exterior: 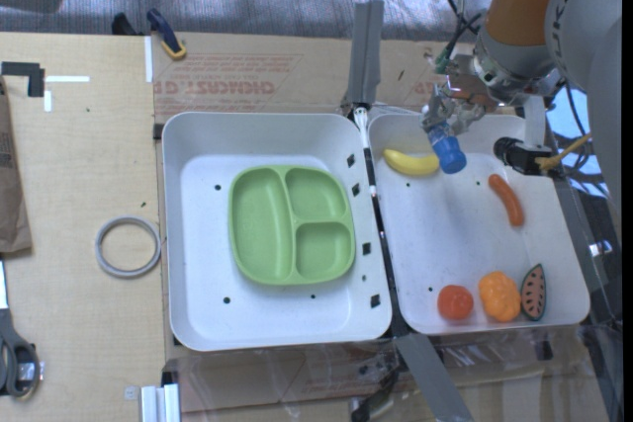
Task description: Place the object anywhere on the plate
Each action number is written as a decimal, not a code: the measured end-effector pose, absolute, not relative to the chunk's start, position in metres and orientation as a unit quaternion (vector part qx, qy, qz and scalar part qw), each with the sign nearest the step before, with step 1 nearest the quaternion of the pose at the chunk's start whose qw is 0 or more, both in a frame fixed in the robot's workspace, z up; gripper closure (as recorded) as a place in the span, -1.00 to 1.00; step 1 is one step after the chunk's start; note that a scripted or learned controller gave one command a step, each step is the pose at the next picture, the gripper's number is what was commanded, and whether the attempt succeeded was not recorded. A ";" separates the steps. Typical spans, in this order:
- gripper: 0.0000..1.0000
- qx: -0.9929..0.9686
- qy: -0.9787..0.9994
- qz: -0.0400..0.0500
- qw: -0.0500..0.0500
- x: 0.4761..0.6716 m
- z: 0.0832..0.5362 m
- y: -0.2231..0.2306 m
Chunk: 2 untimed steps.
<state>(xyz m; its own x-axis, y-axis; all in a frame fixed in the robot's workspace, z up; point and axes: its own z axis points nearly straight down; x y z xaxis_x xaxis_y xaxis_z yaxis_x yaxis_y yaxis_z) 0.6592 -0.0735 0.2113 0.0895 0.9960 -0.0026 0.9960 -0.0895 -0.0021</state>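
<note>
A pale wooden bench (79,173) is bearing two white bins, with a ring of tape (129,246) lying to their left. In the left bin (188,212) a green, three-part plate (293,224) is sitting bare. Over the right bin (554,272) the gripper (442,131) is pinching a small blue cylinder (449,154) just beside a banana (410,162).

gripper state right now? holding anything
gripper: shut on the blue object, lifted over the right bin beside the banana.
</note>
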 end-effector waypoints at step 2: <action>1.00 0.627 0.779 -0.001 -0.001 0.549 0.190 0.042</action>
<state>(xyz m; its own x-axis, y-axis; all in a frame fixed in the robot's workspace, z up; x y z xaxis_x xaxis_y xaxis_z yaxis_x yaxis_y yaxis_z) 0.5494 0.0421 0.1904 -0.2132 0.9770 -0.0002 0.9770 0.2132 -0.0035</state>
